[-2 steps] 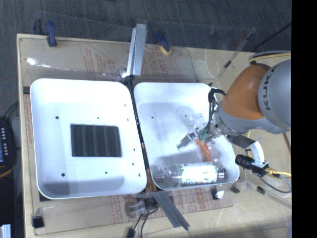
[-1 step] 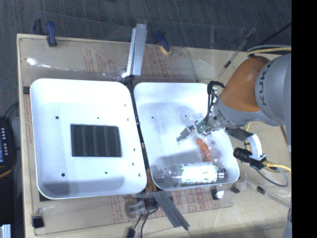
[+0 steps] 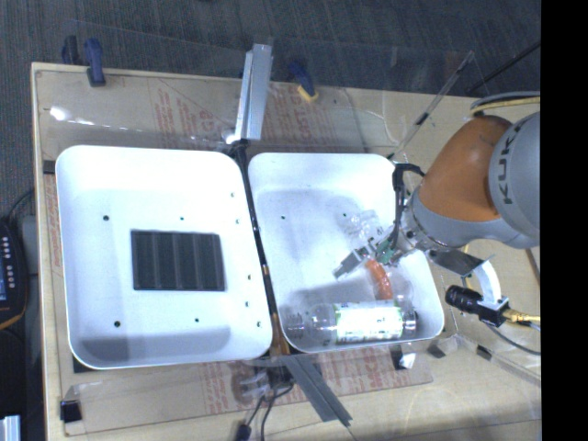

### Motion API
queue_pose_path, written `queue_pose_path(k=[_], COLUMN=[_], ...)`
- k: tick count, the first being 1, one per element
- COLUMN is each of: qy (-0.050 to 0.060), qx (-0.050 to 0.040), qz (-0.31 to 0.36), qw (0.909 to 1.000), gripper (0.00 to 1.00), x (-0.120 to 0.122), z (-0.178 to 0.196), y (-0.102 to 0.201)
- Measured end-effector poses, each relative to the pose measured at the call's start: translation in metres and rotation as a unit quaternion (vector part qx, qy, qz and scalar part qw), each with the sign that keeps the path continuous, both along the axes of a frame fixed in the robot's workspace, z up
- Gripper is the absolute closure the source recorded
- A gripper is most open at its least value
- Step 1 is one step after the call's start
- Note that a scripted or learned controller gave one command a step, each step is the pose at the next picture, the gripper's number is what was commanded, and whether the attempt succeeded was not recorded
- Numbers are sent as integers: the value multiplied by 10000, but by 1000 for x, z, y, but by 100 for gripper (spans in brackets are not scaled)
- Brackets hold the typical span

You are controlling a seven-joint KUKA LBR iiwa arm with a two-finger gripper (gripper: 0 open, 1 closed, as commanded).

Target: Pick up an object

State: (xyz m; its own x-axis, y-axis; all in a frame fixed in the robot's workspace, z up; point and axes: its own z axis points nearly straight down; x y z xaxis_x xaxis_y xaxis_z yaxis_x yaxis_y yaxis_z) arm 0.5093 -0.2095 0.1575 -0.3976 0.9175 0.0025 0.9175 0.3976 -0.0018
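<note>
In the right bin point(image 3: 303, 200), a clear plastic bottle point(image 3: 360, 322) with a green and white label lies on its side along the near wall. A small orange object point(image 3: 382, 281) lies just above the bottle, near the right wall. A crumpled clear plastic piece point(image 3: 364, 221) sits toward the middle of that bin. My gripper point(image 3: 361, 255) reaches down into the right bin from the right, between the clear piece and the orange object, very close to both. Nothing shows clearly as held.
The left bin point(image 3: 92, 191) holds a dark ribbed rectangular block point(image 3: 177, 260) lying flat near its middle. A grey metal bar point(image 3: 253, 90) stands at the back between the bins. Blue clamps point(image 3: 93, 61) grip the bench's far edge.
</note>
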Motion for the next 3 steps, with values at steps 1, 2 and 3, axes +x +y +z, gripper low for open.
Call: queue_pose_path(k=[1,2,3], qy=[-7,-7,-10], qx=[-3,-4,-10], qz=[14,13,-48], qw=[10000,10000,10000], gripper=[100,0,0], x=[1,1,27], z=[11,11,-17], y=[0,0,-1])
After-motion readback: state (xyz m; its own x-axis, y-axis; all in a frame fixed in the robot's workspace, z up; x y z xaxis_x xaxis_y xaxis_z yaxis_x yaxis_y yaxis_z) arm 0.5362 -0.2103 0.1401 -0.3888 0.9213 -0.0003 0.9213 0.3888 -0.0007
